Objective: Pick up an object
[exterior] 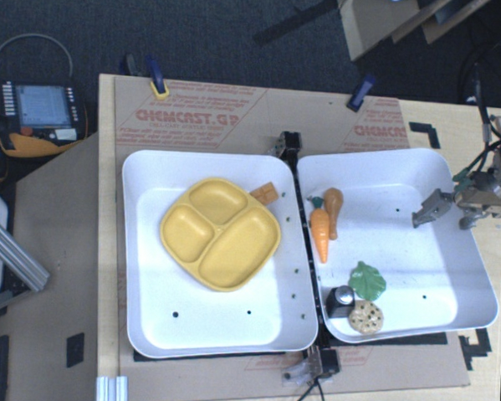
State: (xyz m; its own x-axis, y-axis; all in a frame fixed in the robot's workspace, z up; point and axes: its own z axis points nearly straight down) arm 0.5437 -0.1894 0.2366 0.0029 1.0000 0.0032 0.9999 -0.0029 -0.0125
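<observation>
- On the bench, two shallow white plastic bins side by side: left bin (145,299), right bin (447,290), walls touching along the middle.
- In the left bin, a round yellow plastic divided plate (220,233) with three compartments, lying flat toward the bin's back half.
- Just behind the plate's right edge, a small tan block (265,192), partly tucked under the rim.
- At the right bin's far right side, a grey two-finger gripper (447,211), fingers spread apart, holding nothing, hovering over bare bin floor well apart from the toys.
- Along the right bin's left wall, an orange plastic carrot (320,233), long axis running front to back, narrow tip pointing toward the front, green top toward the back.
- Touching the carrot's upper right side, a brown elongated toy (332,210), roughly parallel.
- Near the front left corner, a green leafy toy (367,281), a speckled round cookie (366,316) and a small black-and-silver cylinder (340,300), clustered close together.
</observation>
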